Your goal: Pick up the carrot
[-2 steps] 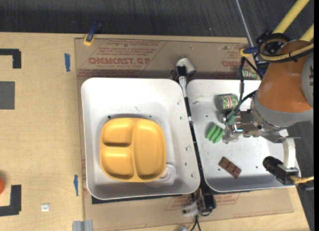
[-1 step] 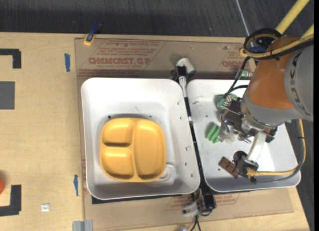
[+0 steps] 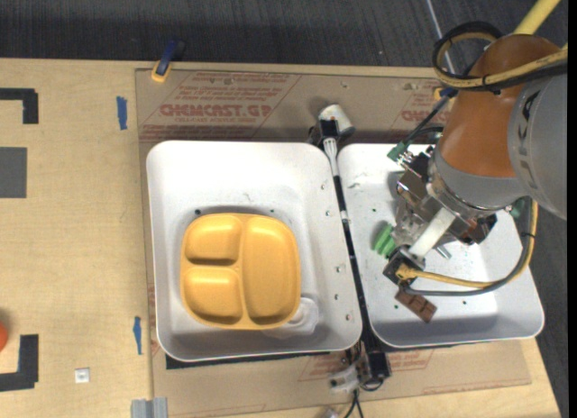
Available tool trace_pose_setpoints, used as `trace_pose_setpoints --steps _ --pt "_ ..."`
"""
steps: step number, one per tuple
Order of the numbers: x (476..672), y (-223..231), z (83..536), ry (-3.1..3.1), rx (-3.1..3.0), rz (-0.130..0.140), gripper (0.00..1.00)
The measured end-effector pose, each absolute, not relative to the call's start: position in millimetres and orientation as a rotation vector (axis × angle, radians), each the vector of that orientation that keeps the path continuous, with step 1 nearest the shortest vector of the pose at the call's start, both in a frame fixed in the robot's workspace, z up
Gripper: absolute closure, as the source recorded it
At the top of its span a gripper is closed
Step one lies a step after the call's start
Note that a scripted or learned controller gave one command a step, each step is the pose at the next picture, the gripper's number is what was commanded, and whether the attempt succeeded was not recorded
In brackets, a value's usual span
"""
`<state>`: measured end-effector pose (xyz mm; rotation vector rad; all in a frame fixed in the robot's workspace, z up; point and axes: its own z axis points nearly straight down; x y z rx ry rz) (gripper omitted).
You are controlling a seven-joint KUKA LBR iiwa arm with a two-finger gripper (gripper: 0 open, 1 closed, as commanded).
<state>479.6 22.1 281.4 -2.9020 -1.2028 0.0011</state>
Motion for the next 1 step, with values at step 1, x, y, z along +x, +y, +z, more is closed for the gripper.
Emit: trace_pose_setpoints --steps 1 --pt "479.5 22.2 281.4 -1.202 -2.902 0.002 0.0"
